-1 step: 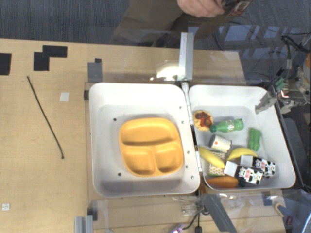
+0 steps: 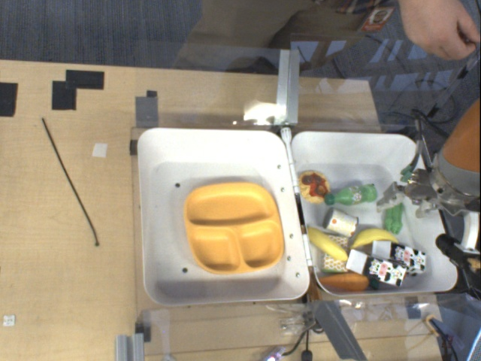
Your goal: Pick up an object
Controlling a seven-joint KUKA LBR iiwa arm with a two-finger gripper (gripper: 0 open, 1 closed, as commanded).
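The right bin (image 2: pixel 353 147) holds several small things: a red and yellow pizza toy (image 2: pixel 314 186), a green bottle (image 2: pixel 352 195) on its side, a white can (image 2: pixel 341 222), two bananas (image 2: pixel 328 243), an orange carrot (image 2: pixel 346 282), black-and-white patterned boxes (image 2: pixel 391 265) and a green piece (image 2: pixel 394 218). My gripper (image 2: pixel 409 194) hangs over the right side of this bin, just above the green piece and right of the bottle. I see nothing lifted in it.
The left bin (image 2: pixel 158 201) holds a yellow divided tray (image 2: pixel 229 226). A metal post (image 2: pixel 288 89) rises between the bins at the back. A person's hand (image 2: pixel 440 21) reaches in at the top right. A thin black rod (image 2: pixel 71 183) lies on the bench at left.
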